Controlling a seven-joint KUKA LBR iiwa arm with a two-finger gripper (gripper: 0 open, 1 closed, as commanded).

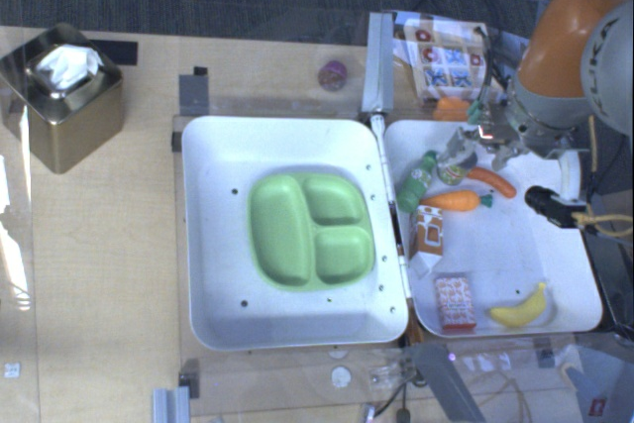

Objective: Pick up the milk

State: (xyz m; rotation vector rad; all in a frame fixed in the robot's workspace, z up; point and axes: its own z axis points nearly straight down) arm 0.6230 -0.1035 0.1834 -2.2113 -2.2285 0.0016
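Note:
The milk [428, 233], a small brown-and-white carton, lies on its side near the left wall of the right bin [570, 307]. My gripper [481, 151] hangs over the back of that bin, up and to the right of the carton and well apart from it. Its fingers are spread open with nothing between them. Just below the fingertips lie a red-orange sausage-shaped toy [492, 181] and a carrot [456, 201].
A green bottle [416, 181] leans by the bin's left wall behind the milk. A red patterned box [454, 300] and a banana [520, 307] lie at the front. The left bin [208, 213] holds a green divided plate [312, 231]. A tissue box [64, 94] stands far left.

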